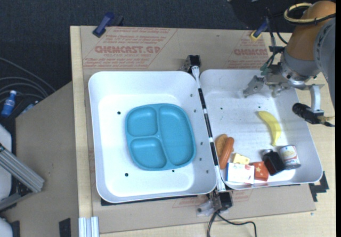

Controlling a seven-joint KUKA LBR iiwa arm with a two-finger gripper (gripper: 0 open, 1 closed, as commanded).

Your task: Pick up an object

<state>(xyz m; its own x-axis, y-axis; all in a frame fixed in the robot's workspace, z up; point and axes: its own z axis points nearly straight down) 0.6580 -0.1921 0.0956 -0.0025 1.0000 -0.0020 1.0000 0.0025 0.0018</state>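
Note:
The right bin [234, 84] holds several objects. A yellow banana [270, 125] lies near its middle right. An orange sausage [225, 149] rests against the left wall. A small can [289, 156], a black block [273, 162], a white and red box [242, 172] and a yellow piece [241, 160] crowd the near edge. My gripper [264, 88] hangs over the far part of this bin, beyond the banana and apart from it. Its fingers are spread open with nothing between them.
A blue divided plate [160, 136] lies in the left bin [106, 97]. The grey arm with its orange band [306, 39] comes in from the upper right. A black hinge strip [203, 108] runs between the bins. Blue clamps [104, 24] sit on the board's far edge.

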